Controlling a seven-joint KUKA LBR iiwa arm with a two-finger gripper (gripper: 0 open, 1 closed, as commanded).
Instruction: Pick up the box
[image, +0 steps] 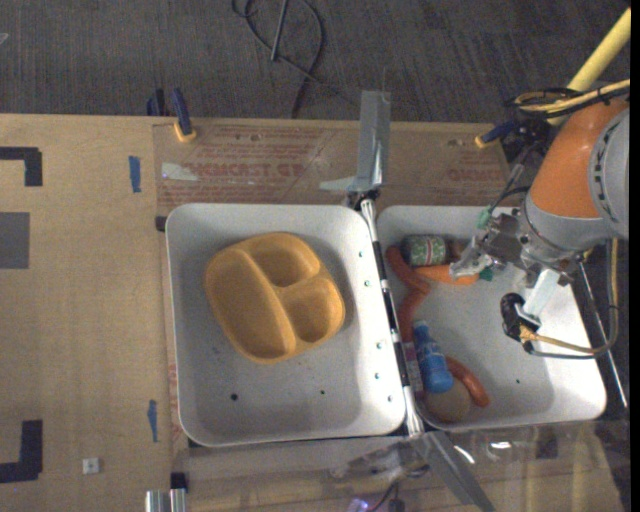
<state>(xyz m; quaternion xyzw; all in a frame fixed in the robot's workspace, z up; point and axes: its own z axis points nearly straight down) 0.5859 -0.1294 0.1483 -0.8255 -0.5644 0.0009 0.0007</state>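
Camera view from above showed my gripper (473, 264) over the right bin (570, 395), near its far edge, just beside a green-and-red can (427, 249) and an orange curved piece (404, 276). Whether my jaws were apart or together I could not tell. What I took to be the box (432, 358), a blue oblong piece, lay by that bin's left wall toward the near edge. A yellow divided dish (272, 296) sat in the left bin (300, 415).
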